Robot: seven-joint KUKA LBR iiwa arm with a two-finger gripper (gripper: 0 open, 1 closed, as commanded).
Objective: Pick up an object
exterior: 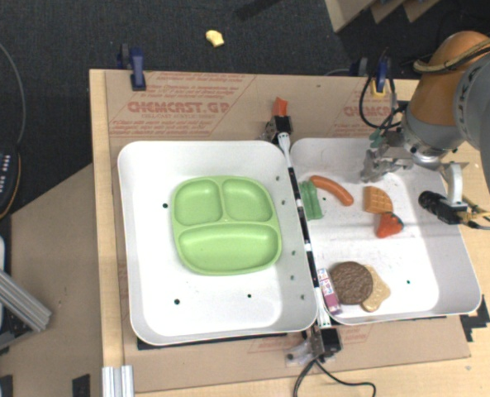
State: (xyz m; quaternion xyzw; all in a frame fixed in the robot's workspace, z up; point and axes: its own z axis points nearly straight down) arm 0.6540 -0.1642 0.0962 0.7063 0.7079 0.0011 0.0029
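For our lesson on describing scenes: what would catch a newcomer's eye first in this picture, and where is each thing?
The bright green divided plate stands out most, lying in the middle of the left bin. Next come the toy foods in the right bin: a sausage, a waffle piece and a brown cookie. The gripper hangs over that bin's far side, below the arm's orange band.
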